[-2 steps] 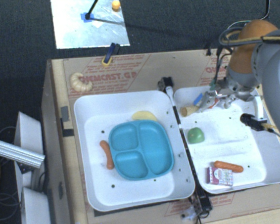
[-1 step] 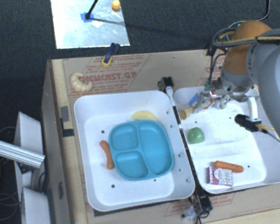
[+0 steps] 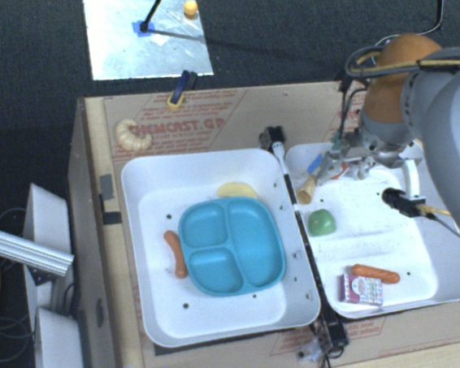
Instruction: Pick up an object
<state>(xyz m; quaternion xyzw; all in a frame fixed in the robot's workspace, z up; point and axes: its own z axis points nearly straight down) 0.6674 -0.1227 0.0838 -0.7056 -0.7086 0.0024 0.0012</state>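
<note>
Tool [image 3: 350,164] low over right bin [image 3: 456,278].

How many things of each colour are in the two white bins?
Blue: 1, the divided plate
Orange: 2, the sausage and the carrot
Green: 1, the ball
Yellow: 1, the piece behind the plate
Pink: 1, the small box
Total: 6

In the left bin [image 3: 151,253] a blue tray [image 3: 231,246] takes up the middle, with a sausage [image 3: 175,253] just beside it; open floor lies along the near edge. In the right bin [image 3: 456,278] the arm [image 3: 439,116] blocks the far end, while bare floor lies between the green ball [image 3: 321,222] and the carton [image 3: 361,289].
</note>
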